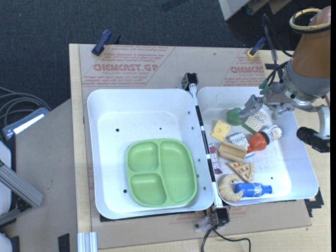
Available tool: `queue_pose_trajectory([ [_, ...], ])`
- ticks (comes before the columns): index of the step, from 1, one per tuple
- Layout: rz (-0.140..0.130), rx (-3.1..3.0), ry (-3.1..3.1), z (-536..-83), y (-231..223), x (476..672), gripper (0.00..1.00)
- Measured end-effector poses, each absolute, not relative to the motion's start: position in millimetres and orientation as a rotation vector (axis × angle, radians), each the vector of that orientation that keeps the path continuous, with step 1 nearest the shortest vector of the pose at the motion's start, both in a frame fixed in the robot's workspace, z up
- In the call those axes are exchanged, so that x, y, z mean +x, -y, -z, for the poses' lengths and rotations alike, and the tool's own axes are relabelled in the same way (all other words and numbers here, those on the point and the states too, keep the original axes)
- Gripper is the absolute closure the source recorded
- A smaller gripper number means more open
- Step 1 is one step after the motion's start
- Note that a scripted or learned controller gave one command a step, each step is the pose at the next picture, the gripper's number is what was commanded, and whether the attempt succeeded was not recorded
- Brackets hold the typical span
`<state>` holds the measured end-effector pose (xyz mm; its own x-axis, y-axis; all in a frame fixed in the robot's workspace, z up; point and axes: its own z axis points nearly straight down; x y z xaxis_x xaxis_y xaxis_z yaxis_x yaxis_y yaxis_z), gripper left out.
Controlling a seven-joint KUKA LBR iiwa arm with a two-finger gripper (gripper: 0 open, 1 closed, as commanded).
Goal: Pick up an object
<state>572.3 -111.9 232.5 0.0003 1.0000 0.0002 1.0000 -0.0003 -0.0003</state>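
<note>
Toys fill the right bin, a loose heap of play food toward its left and middle: a green piece at the top, a yellow cheese wedge, a pale cracker, a red-and-white piece, a tan roll, a waffle slice, a bagel and a blue bottle lying across it at the front. Any of them would do as the object to lift, and none is off the bin floor.

They lie touching or overlapping, as dumped things do, so few offer two free sides. The bottle and the cheese look the most exposed (a judgement only).

The arm comes in from the right and hangs over the back of the right bin, its gripper low by the green piece and the cracker. It seems placed there for a try at that end of the heap. Whether the tool is spread or closed I cannot tell, and nothing can be seen gripped in it.

The left bin holds a green divided tray, flat and apart from the toys, likely just clutter for this task.
</note>
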Motion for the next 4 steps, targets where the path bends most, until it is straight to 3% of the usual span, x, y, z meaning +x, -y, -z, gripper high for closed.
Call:
queue_pose_trajectory([
  [1, 0.000, -2.221, 2.222, -165.4, 99.2, 620.8, 0.00],
  [2, -0.002, -2.221, 2.219, -88.8, 107.4, 635.2, 0.00],
  [3, 0.001, -2.223, 2.222, -85.0, 128.7, 660.8, 0.00],
  [4, 0.003, -2.222, 2.223, -85.0, 99.5, 666.8, 0.00],
])
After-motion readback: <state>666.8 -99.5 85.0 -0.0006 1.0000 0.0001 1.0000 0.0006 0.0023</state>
